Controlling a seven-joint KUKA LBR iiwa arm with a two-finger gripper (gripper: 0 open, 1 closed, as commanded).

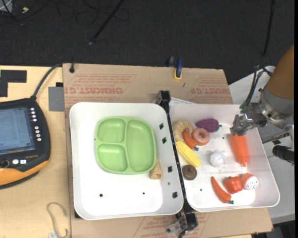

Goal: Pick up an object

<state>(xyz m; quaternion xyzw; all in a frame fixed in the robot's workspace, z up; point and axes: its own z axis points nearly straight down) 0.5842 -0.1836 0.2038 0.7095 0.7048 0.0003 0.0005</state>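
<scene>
The right bin [270, 180] holds several toy foods. An orange carrot [240, 151] lies near its right side, pointing toward the front. My gripper [240, 126] hangs right over the carrot's far end, touching or nearly touching it. To the left lie a purple piece [207, 125], a pink donut [201, 136], a yellow corn cob [187, 154] and a white bulb [218, 158]. Whether the carrot is gripped is unclear.
A green divided plate [125, 145] sits in the left bin [89, 195], with a tan cone [156, 171] at its right edge. A brown donut [189, 172], red pepper [220, 190] and red tomato [233, 184] lie at the right bin's front. A tablet [12, 138] rests far left.
</scene>
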